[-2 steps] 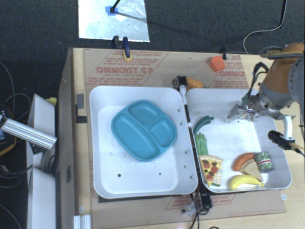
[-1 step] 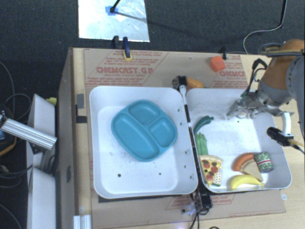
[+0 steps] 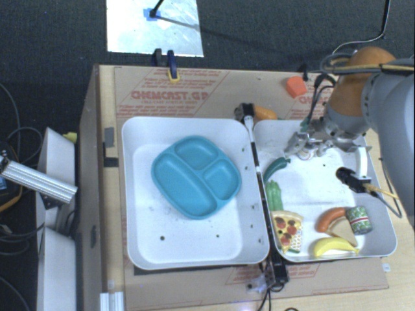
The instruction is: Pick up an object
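— Where is the gripper [image 3: 305, 146]?

— Over the right bin [image 3: 311, 190], close to its far edge and toward the far left corner. I cannot tell whether it is open or closed (it is small and cluttered from this slant).

— What lies nearest to it?

— A green pepper [image 3: 275, 167], just beside it, on the bin floor near the left edge.

— And the other things to pick?

— All are in the right bin. A green cucumber [image 3: 275, 196] lies along the left edge. A pizza slice [image 3: 288, 229] is in the near left corner. A banana [image 3: 332, 246] lies against the near edge, with a sausage [image 3: 331, 218] just beyond it. A small can [image 3: 358, 220] sits beside the sausage, toward the near right corner.

— And the left bin [image 3: 130, 193]?

— It bears a blue divided plate [image 3: 194, 175] at its middle.
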